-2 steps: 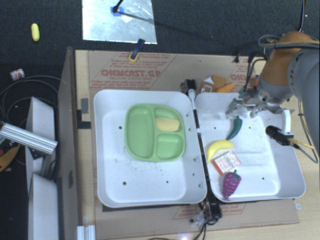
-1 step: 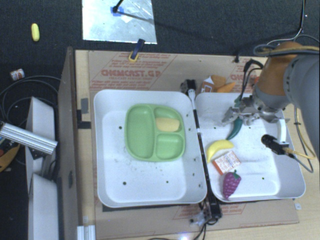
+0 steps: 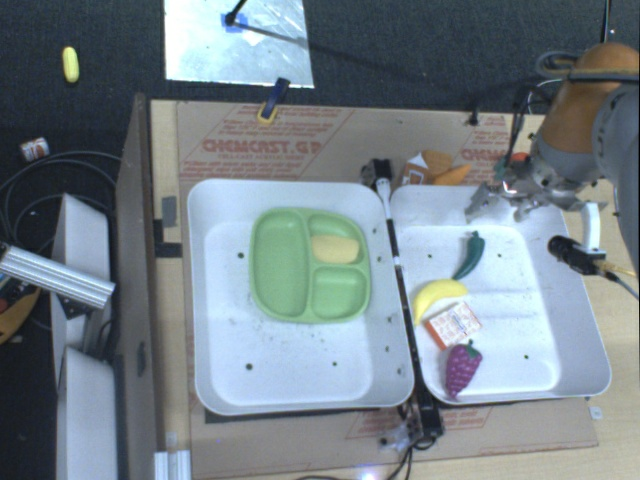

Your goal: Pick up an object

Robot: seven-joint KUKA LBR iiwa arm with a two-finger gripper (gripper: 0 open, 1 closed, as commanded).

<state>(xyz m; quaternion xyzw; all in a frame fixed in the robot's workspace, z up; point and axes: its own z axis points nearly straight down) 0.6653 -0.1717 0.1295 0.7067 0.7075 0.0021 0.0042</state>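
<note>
Green pepper (image 3: 470,255), small, dark and slender, curved like a comma with its narrow stem end uppermost, lies on the white floor of the right bin (image 3: 590,353), toward the far half. It sits below and slightly left of the gripper (image 3: 497,198) in the camera view, near it but apart, with bare bin floor between them. The gripper hangs over the bin's far rim at the end of the grey arm with its orange band; whether the claw is spread or pressed together cannot be told from this angle, and nothing can be seen held in it.

Farther below the gripper than the pepper lie a yellow banana (image 3: 440,296), a red and white packet (image 3: 455,323) touching the banana's lower side, and a purple bunch of grapes (image 3: 462,366) just beneath the packet. Well to the gripper's lower left, the left bin (image 3: 220,378) holds a green divided plate (image 3: 285,268) with a pale yellow item (image 3: 335,249) in its upper right compartment. Just left of the gripper, beyond the bin rim, rests an orange and brown object (image 3: 438,171).

Both bins rest on a brown printed cardboard sheet (image 3: 260,138) over a dark surface. Far to the gripper's upper left lies a shiny foil square (image 3: 235,28), and coiled black cables (image 3: 40,203) sit at the far left.
</note>
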